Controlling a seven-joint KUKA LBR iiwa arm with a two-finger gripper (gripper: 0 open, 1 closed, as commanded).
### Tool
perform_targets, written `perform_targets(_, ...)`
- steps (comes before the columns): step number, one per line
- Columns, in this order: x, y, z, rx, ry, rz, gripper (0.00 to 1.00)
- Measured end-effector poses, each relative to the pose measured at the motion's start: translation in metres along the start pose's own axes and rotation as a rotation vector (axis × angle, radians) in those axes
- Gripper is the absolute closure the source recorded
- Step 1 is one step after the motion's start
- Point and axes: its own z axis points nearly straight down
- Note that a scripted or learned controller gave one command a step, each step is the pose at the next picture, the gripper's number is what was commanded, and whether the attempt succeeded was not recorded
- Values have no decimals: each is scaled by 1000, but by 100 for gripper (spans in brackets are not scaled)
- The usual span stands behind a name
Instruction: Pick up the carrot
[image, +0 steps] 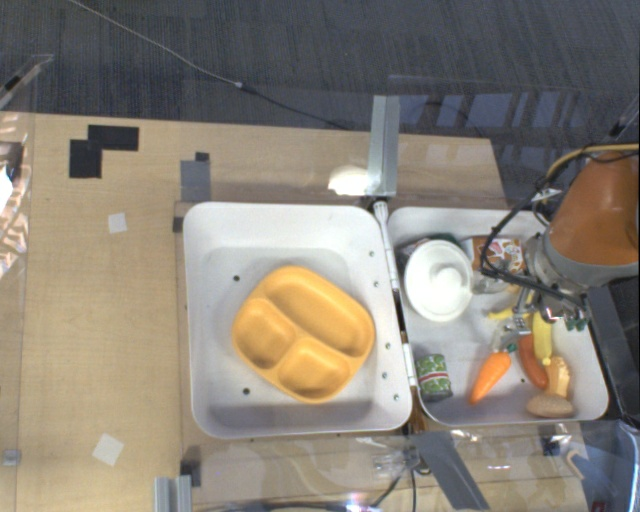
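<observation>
The wooden worktop (120, 330) carries two shallow white bins side by side. The left white bin (215, 400) holds a yellow three-compartment plastic plate (303, 332) and nothing else of note. The right white bin (450, 405) is crowded: a white round bowl (438, 279) sits at its far left, and a small green-and-red tin can (434, 377) stands toward the near left corner.

The grey arm with its orange band (597, 215) reaches in from the right and hangs over the right bin's far right part. The hand (522, 318) sits below the wrist among cabling; whether it is released or clenched cannot be told from this view, and nothing is visibly between its parts.

The small orange tapered carrot (490, 375) lies on the right bin's floor, between the can and a cluster of play food by the right wall (red, yellow and tan pieces, not individually identified). It lies just nearward and slightly left of the hand. Its long axis runs on a slant, thick end toward the hand, tip pointing to the near left.

Judgement: a short descent nearward, with closure across that slanted axis, is what the grasp calls for.
</observation>
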Motion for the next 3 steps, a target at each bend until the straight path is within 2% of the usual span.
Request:
perform_targets(1,62,26,14,1,-4,46,0)
perform_targets(2,58,27,2,2,-9,38,100)
perform_targets(3,11,37,-5,-4,9,84,100)
